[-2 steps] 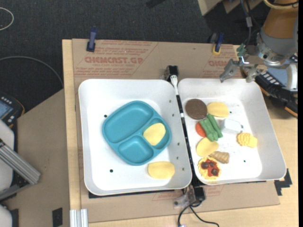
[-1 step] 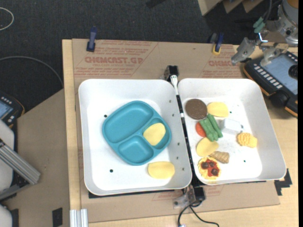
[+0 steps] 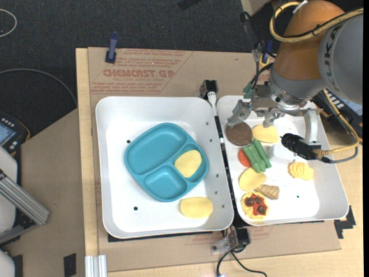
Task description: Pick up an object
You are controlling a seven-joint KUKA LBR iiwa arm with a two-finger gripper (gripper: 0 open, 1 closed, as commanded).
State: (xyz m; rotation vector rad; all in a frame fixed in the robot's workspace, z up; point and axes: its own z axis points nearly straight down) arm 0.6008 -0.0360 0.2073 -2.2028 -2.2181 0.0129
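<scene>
Cookie point(image 3: 238, 134) or yellow piece point(image 3: 265, 134) — which is it after?

— Hard to say. Both lie at the top of the right bin point(image 3: 328, 203), and the hand point(image 3: 253, 115) hangs spread wide just above them, holding nothing.

— What's the risk?

— Coming down between the two and closing on air, or a finger landing on the flat cookie and only shoving it against the beans point(image 3: 258, 156).

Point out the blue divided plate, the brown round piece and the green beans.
blue divided plate point(image 3: 151, 149): camera view, bare upper-left compartment.
brown round piece point(image 3: 238, 134): camera view, centre of its top.
green beans point(image 3: 258, 156): camera view, middle of the bundle.
</scene>
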